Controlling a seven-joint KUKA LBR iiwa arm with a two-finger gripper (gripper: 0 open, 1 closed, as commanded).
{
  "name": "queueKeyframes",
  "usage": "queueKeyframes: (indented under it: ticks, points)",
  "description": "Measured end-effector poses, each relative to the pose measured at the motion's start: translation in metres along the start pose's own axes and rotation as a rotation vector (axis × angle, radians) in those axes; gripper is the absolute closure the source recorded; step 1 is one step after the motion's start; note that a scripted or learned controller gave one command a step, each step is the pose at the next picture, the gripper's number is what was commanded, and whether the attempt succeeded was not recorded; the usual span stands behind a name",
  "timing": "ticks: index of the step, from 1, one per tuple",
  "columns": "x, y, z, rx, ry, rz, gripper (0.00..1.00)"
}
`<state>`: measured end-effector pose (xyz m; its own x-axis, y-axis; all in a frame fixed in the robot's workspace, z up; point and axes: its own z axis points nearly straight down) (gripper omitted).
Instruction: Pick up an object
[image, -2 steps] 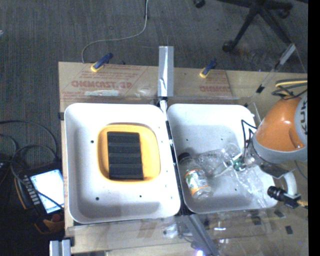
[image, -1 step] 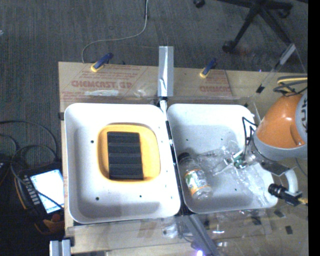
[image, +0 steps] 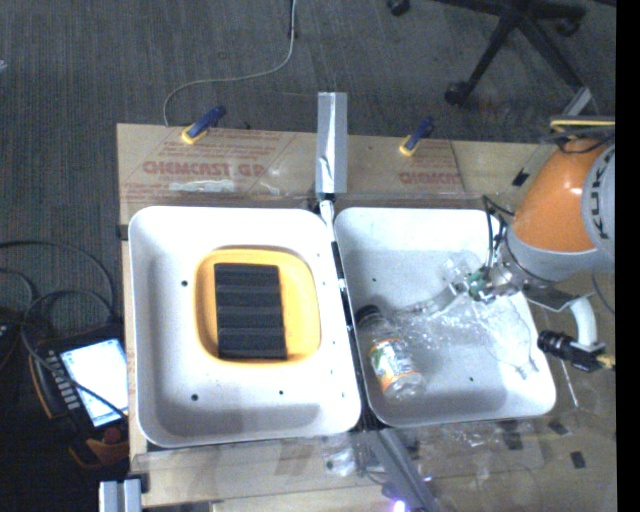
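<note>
Camera view places a small clear plastic bottle (image: 393, 362) on its side in the right bin (image: 400, 240), near its front left corner. It looks light, smooth and likely to roll; mid-body seems the best hold. Whether the jaws are apart cannot be told.

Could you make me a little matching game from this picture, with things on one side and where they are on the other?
Things:
1. yellow tray with black ridged block
2. plastic bottle
3. blue and yellow clamps
4. tablet

Places:
A. lying in the right bin
B. on the floor left of the bench
C. in the left bin
D. on the bench's far edge

Pairs: 1-C, 2-A, 3-D, 4-B
</note>
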<state>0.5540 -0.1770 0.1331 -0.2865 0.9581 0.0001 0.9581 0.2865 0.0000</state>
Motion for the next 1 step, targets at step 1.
queueKeyframes:
  ticks: [1]
  points:
    - [0.0351,0.0451,-0.0629,0.0,-0.001,0.005,1.0]
